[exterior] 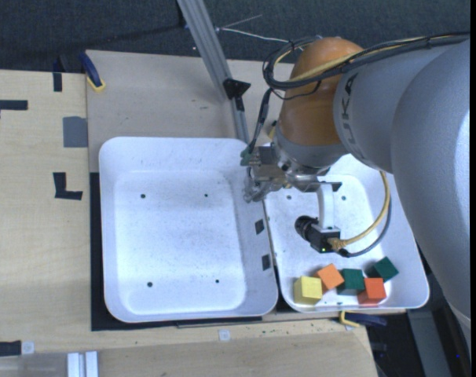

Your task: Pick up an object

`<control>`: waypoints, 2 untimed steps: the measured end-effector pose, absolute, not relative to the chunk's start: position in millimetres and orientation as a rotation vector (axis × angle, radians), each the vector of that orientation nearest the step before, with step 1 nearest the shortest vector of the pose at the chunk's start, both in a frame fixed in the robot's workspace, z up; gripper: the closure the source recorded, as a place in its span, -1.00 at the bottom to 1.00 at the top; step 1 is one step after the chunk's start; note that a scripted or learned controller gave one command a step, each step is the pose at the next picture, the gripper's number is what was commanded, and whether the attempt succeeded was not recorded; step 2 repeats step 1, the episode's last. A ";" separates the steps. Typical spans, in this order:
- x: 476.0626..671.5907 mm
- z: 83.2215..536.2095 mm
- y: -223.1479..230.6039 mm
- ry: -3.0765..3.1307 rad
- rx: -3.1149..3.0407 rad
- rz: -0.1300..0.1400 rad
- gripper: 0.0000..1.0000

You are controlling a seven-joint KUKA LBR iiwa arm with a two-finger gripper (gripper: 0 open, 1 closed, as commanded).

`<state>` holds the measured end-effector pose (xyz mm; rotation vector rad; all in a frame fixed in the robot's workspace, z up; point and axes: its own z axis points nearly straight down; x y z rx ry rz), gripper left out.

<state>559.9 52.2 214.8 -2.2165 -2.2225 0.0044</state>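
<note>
Nearest the lens is my grey arm link (pixel 430 132), which runs down the right side of the frame from the top edge to the lower right. Left of it, at upper centre-right, is the orange band (pixel 320 77) above my wrist, with black cables looped over it.

My gripper (pixel 263 181) sits below the wrist near the centre of the frame. It is over the raised rim where the two bins meet, at the upper left corner of the right bin. The wrist hides most of it, and I cannot tell whether it is spread or pressed together. It stands well apart from the blocks.

The right shallow white plastic bin (pixel 411 293) lies at lower centre-right. Five small blocks cluster along its lower edge:
- The yellow cube (pixel 309 289) is leftmost.
- The orange cube (pixel 330 276) is just above and right of the yellow one, and looks to be touching it.
- The green cube (pixel 353 280) is just beside the orange one.
- The red-orange cube (pixel 374 289) is at the group's lower right.
- The dark green block (pixel 385 269) is at the group's upper right.

The left shallow white plastic bin (pixel 175 226) lies left of centre. Its floor is speckled and has four small dark dots.

The pale wooden bench top (pixel 26 234) carries black tape marks (pixel 64 187) and a grey square patch (pixel 75 130) at the left. A blue clamp (pixel 91 71) sits at the upper left. A silver metal rail (pixel 203 34) slants from the top centre down towards the bins' shared upper corner.
</note>
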 end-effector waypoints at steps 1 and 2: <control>659.7 190.4 60.3 -2.225 -2.218 0.001 1.00; 659.7 190.4 60.3 -2.225 -2.218 0.001 1.00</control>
